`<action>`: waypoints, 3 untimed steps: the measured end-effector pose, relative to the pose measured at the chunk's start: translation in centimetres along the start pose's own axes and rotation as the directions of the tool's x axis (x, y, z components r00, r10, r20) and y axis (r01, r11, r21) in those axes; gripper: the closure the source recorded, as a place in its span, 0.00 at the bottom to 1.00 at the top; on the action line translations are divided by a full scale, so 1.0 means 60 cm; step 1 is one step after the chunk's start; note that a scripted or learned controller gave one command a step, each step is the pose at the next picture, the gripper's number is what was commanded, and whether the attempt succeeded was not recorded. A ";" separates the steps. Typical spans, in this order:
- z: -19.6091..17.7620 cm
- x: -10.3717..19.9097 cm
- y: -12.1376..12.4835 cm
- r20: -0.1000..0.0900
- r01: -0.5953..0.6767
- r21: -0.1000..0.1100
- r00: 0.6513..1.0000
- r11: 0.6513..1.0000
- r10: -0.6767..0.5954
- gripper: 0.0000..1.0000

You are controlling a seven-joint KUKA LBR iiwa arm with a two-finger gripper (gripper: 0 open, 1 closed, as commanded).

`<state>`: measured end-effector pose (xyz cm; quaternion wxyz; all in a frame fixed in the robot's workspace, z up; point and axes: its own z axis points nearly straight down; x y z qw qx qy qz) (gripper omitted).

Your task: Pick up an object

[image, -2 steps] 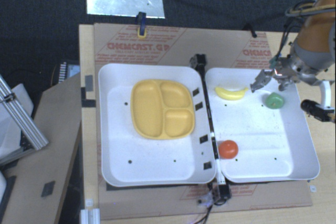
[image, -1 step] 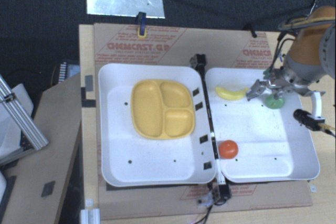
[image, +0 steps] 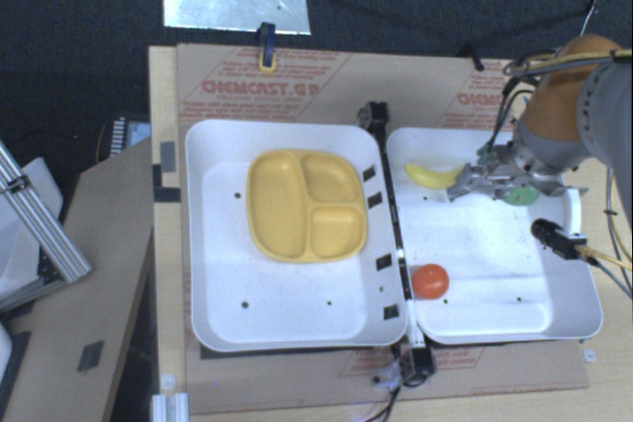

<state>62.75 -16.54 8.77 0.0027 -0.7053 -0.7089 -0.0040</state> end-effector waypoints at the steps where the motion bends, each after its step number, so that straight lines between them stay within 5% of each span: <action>1: -0.021 -0.004 0.001 0.007 0.000 -0.004 1.000 1.000 0.000 1.00; 3: -0.223 -0.024 0.026 0.012 0.000 -0.006 1.000 1.000 0.000 1.00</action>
